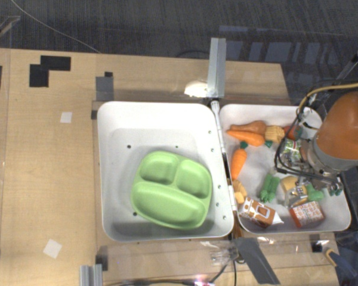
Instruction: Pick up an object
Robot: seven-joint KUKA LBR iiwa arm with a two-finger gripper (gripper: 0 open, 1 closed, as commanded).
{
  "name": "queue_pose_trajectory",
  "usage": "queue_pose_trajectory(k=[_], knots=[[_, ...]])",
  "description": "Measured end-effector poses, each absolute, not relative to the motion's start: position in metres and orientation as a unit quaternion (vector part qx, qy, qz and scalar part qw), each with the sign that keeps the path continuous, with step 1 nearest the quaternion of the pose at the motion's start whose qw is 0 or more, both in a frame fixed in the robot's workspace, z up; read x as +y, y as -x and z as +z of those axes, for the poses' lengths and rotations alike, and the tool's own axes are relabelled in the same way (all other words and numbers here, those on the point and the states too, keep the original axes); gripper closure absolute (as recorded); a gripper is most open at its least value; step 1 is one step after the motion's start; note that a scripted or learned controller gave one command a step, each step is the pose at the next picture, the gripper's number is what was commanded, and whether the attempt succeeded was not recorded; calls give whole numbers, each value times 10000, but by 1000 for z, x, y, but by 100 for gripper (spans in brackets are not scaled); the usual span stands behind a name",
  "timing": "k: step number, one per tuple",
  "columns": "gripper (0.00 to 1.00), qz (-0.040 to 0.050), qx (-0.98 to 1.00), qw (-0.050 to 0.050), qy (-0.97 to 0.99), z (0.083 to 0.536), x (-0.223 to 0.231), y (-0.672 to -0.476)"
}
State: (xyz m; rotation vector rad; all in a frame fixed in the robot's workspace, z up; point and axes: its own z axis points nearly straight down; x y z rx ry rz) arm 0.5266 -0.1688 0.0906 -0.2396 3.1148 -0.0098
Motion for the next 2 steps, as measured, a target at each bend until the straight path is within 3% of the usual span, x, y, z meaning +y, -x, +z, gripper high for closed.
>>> queue_pose_trajectory(k=[1,2], knots=[[0,-49,9664,104,2568,91,-143,-511],[100,-73,9652,181,2608,105,-141,-516]])
